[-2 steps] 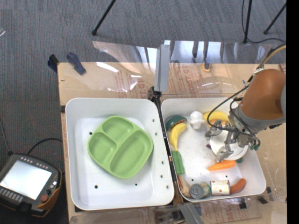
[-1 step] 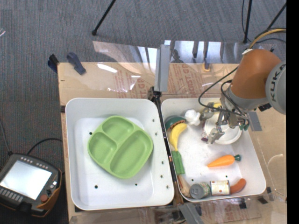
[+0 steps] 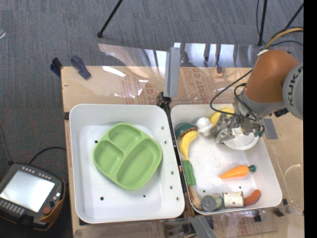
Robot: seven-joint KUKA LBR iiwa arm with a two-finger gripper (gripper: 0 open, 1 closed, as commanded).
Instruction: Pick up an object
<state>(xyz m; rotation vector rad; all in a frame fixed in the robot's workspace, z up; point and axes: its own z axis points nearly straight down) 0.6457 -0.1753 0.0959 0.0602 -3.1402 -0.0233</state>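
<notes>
So the arm [image 3: 270, 81] is reaching in from 3 o'clock and the pincer [image 3: 229, 130] is hovering low over the right bin [image 3: 267, 170], up around that bin's 1 o'clock corner. It's sitting right at the edge of a white bowl [image 3: 242, 140], with a white toy [image 3: 203, 125] just beside it at 9 o'clock. Honestly I can't tell how the pincer is set, it's too much of a metal blur from this angle, and I'm not seeing anything lifted. So I'm judging the pick as not yet done: the approach looks made, while the grab and the lift are looking like what's left.

Plenty of candidates are lying in that bin: a banana [image 3: 188, 143] near its 10 o'clock side, a carrot [image 3: 237, 172] in the middle, a sausage [image 3: 251, 197], a can [image 3: 232, 199] and a jar [image 3: 211, 203] along the 6 o'clock wall. Nearest target I'm guessing is the bowl or the white toy.

The left bin [image 3: 84, 182] is holding a green divided plate [image 3: 128, 155], well apart from the action.

Both bins are sitting on a desk [image 3: 124, 86] covered in cardboard with shiny tape. The floor is grey carpet [image 3: 49, 24], tripod legs [image 3: 113, 11] are poking in at 12 o'clock, and a tablet [image 3: 28, 192] with a cable is lying at 8 o'clock.
</notes>
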